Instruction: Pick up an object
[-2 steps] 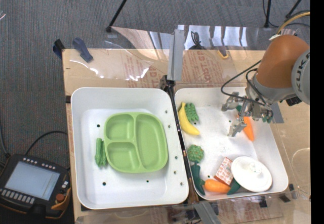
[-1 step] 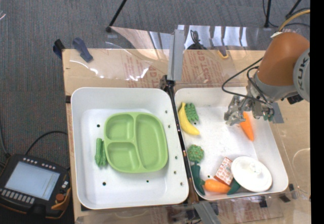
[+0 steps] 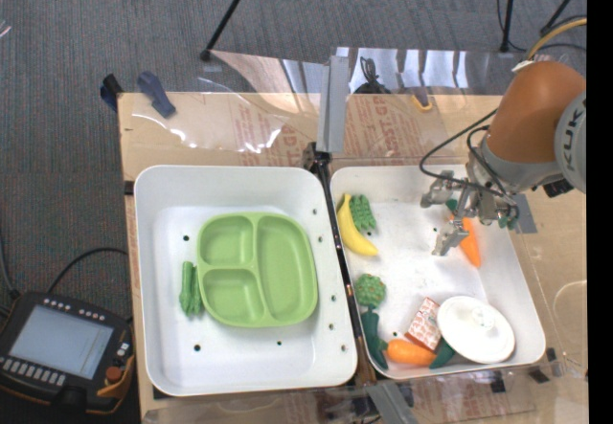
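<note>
My gripper [image 3: 466, 217] hangs over the upper right part of the right bin [image 3: 397, 174], below the grey wrist and orange band. A small orange carrot [image 3: 471, 245] pokes out from just under it, pointing toward the bin's front; whether it is gripped or only lying beneath is unclear. Elsewhere in this bin lie a yellow banana [image 3: 355, 230] with a ridged green piece [image 3: 362, 212] beside it, a broccoli head [image 3: 370, 290], a second carrot [image 3: 410, 352], a red and white box [image 3: 422, 321] and a white round plate [image 3: 475, 327].
The left bin [image 3: 153, 197] holds a green divided plate [image 3: 257, 269] and green bean pods [image 3: 189, 288] to its left. A dark green piece [image 3: 372, 326] lies by the right bin's front left wall. A teach pendant [image 3: 62, 341] sits on the floor.
</note>
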You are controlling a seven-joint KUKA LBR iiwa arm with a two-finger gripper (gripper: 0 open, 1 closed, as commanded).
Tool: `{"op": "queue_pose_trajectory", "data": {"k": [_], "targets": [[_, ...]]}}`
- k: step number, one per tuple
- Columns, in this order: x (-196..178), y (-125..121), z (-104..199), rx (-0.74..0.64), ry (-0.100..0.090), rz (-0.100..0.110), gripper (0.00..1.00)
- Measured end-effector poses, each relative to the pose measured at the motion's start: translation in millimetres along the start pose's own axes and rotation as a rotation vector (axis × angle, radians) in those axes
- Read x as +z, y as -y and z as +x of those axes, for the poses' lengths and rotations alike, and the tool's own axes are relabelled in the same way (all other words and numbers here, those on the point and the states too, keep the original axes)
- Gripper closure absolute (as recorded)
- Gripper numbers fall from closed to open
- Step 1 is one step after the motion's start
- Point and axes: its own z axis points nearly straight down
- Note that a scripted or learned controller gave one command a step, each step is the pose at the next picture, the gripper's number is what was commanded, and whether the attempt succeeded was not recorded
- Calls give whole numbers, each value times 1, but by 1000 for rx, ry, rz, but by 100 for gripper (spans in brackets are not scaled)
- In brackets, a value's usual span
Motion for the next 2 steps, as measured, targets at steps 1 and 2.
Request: {"op": "queue_pose_trajectory", "data": {"k": [1, 2], "targets": [[-9, 0, -1, -1, 3, 0, 100], [-9, 0, -1, -1, 3, -1, 0]]}}
